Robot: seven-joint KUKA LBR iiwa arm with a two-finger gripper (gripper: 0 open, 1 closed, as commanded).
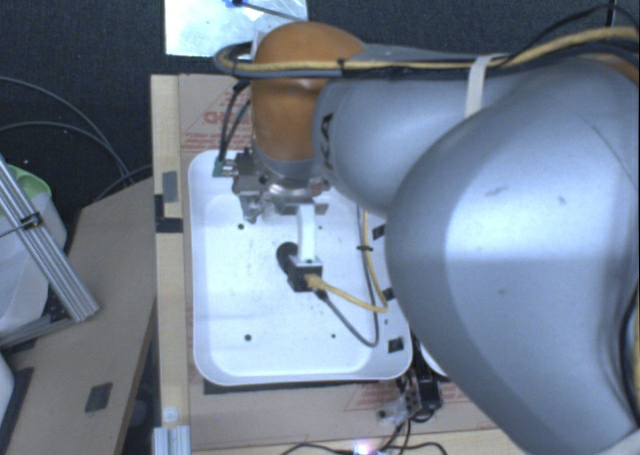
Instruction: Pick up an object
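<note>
Object to pick: cannot tell where it lies, since the grey arm (500, 223) hides the right side of the desk (172, 273) and part of the left white bin (215, 343). Camera view: gripper (258, 209) sits low over the far-left part of that bin, under the orange band (290, 73); whether it is spread or pressed together cannot be told. A few small dark specks (248, 336) dot the bin floor.

bare bin (230, 333) floor beside end effector (253, 209), arm (480, 203) overhanging right
</note>
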